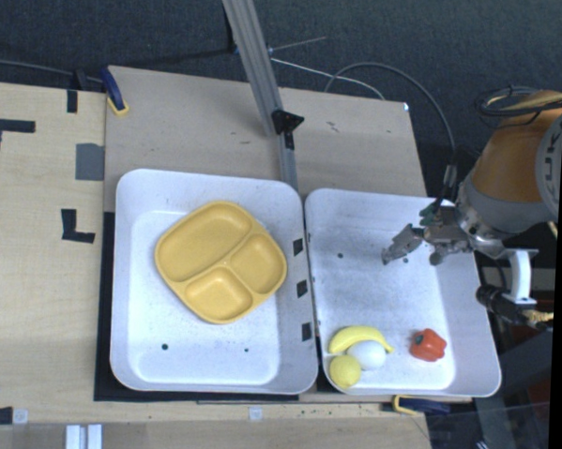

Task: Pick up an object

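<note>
Objects for picking sit bunched in the lower part of the right bin (465, 304): a curved yellow banana (355, 336), a small white egg-shaped ball (372, 355) tucked against it, a round yellow lemon-like fruit (345, 371) touching both at the bin's lower left corner, and, a little apart to the right, a red pepper-shaped toy (428, 345) with a dark stem. They all look like smooth moulded plastic. The ball is partly covered by the banana's curve, so its full outline is hard to make out.

At the right edge of the frame the arm is cut off; I can see its orange band and grey wrist, but the rest runs out of view. The gripper (419, 241) hangs over the upper right part of the right bin, well apart from the fruit. One dark finger slants down to the left, the other is shorter and blurred against the wrist, with a gap between them and nothing in that gap, so the claw looks spread and empty.

The left bin (133, 352) holds a yellow divided plate (221, 260) with three compartments, rounded corners and a matte sheen, lying slightly turned. Both bins are white, shallow and speckled with dark scuffs. A grey metal rail (257, 63) slants down from the top of the frame to the seam between the bins. No writing is legible anywhere; the dark tape marks on the wooden bench (35, 253) at the left carry no letters.
</note>
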You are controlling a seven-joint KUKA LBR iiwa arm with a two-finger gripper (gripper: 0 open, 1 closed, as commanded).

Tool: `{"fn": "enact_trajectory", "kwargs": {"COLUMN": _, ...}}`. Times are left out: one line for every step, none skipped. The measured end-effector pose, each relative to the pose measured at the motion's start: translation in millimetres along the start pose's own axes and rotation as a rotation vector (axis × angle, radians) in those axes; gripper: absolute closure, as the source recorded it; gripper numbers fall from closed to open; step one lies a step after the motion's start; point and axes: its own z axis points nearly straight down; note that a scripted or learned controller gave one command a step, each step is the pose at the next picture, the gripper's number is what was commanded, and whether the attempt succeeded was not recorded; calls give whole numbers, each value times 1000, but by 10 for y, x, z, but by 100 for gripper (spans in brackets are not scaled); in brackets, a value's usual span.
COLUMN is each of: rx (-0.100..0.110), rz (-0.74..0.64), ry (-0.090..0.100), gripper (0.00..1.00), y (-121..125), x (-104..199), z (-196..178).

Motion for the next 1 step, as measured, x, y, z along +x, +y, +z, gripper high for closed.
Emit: {"fn": "enact_trajectory", "kwargs": {"rx": -1, "rz": 0, "ry": -1, "gripper": 0, "y": 24, "x": -55, "z": 467}}
